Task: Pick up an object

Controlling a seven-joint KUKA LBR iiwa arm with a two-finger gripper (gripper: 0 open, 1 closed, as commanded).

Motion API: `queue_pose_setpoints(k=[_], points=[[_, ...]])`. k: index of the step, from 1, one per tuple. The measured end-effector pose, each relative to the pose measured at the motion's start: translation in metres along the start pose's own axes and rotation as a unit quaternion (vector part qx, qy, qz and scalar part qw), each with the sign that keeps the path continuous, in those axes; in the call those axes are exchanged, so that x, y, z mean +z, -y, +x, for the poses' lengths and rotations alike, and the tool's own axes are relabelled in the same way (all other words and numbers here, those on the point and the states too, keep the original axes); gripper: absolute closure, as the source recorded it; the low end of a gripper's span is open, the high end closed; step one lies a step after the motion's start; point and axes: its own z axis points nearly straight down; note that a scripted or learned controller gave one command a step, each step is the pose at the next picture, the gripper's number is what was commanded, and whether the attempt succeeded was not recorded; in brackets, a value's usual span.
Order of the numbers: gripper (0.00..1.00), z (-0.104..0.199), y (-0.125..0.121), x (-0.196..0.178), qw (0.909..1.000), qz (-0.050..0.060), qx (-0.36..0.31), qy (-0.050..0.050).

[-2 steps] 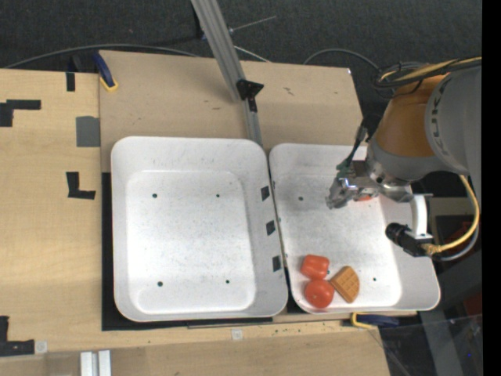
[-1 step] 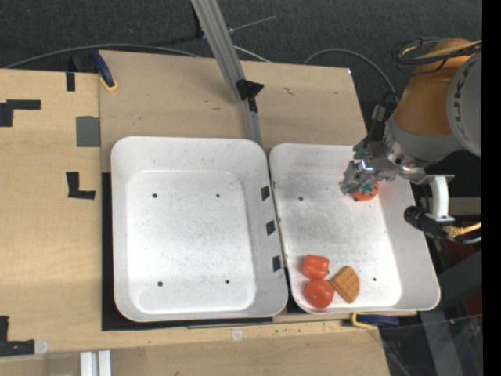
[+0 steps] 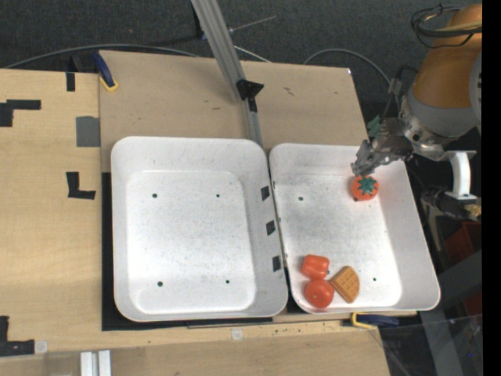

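Bins (image 3: 188,151) sit side by side on the bench as the arm (image 3: 446,77) reaches over the right one, its gripper (image 3: 365,165) poised just above a toy tomato (image 3: 364,188) near the far edge; whether the claw is open or clenched cannot be told. The tomato, likely light, hard and slippery, is roundish with no clear long axis, green stem up; best grasped across its middle.

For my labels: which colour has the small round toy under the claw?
Orange-red with a green top, seen in the camera view.

Red tomato (image 3: 364,188), green-topped, in right bin's far end
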Motion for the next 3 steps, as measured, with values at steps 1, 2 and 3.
queue_pose_setpoints(k=[1, 2, 3], points=[[1.0, 0.054, 0.012, 0.018, 1.0, 0.004, -0.002, -0.001], [1.0, 0.105, 0.019, 0.015, 1.0, 0.004, -0.002, -0.001], [1.0, 0.155, 0.039, 0.013, 1.0, 0.004, -0.002, -0.001]])
